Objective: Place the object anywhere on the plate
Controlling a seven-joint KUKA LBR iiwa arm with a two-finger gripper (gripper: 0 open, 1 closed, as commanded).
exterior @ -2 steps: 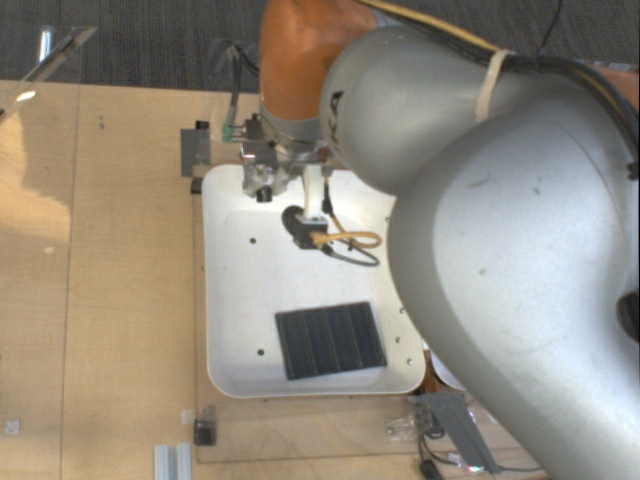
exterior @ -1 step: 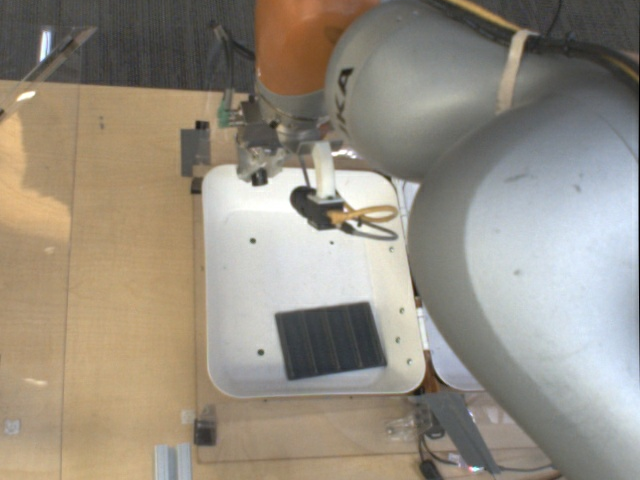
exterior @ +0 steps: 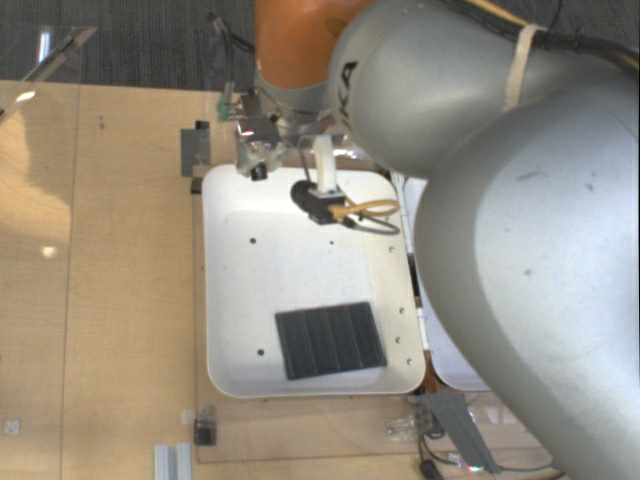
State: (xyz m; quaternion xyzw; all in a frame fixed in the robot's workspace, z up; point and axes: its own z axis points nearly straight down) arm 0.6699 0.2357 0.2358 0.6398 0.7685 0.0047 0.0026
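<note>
A dark grey ridged rectangular plate (exterior: 330,340) lies flat in the near part of the left white bin (exterior: 230,298). My gripper (exterior: 256,162) hangs over the bin's far left corner, well away from the plate, under the orange wrist band. Its metal tip sits close to the bin's back rim. I can make out no loose object in the bin or at the gripper from this angle.
The grey arm covers the right side and most of the right bin (exterior: 452,370). A dark bracket (exterior: 195,149) stands on the bench just beyond the left bin's far corner. Small fittings (exterior: 204,430) sit near the front edge.
</note>
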